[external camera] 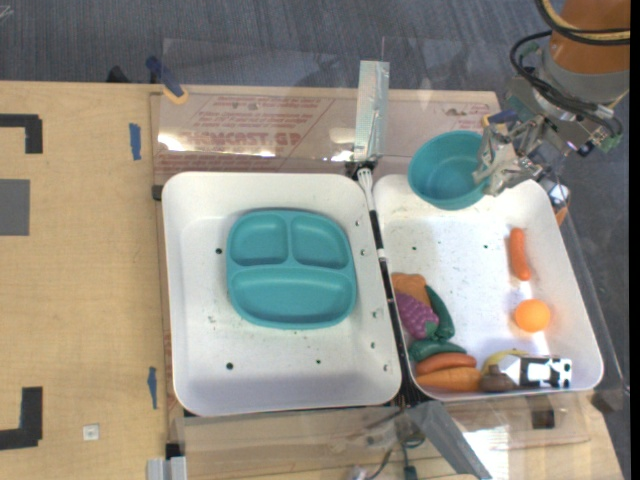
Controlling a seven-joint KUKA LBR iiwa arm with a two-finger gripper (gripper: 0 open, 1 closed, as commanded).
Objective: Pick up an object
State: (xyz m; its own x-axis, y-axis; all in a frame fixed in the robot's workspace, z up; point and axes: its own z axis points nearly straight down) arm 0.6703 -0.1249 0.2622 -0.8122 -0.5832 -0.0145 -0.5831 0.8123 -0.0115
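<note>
My gripper [493, 166] hangs over the back right corner of the right bin [470, 258], under the orange-banded wrist. Its fingers pinch the right rim of a teal bowl [447, 173], which sits tilted and raised over the bin's back edge. In the right bin lie an orange carrot-like stick [518, 253], an orange ball [532, 315], purple grapes [415, 313], a green vegetable [440, 320], a carrot [447, 368] and a black-and-white block [546, 371].
A teal divided plate [292, 268] lies in the middle of the left bin [190, 298]. A clear upright divider [372, 108] stands behind the two bins. Wooden bench surface [70, 268] extends to the left.
</note>
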